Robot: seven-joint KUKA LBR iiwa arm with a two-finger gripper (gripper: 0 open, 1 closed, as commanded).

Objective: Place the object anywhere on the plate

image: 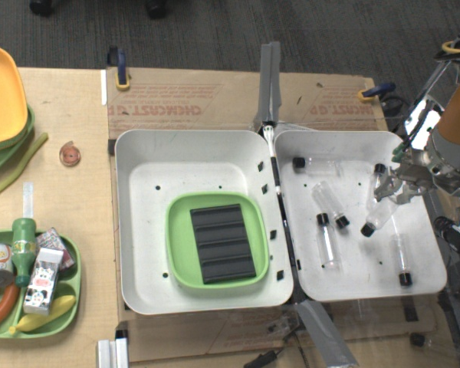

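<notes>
A green square plate lies in the left bin, with a black ribbed block on its middle. Several clear tubes with black caps lie scattered in the right bin. One of them, a clear tube, slants down-left with its black cap low, directly under my gripper. The gripper hangs over the right part of the right bin, touching or just above that tube's upper end. Another tube lies near the bin's middle, and one more by its right wall.
Left of the bins, on the wooden bench, sit stacked orange and green plates and a green divided tray of toy food. Cardboard lies under the bins, clamped at the back. A grey divider stands between the bins.
</notes>
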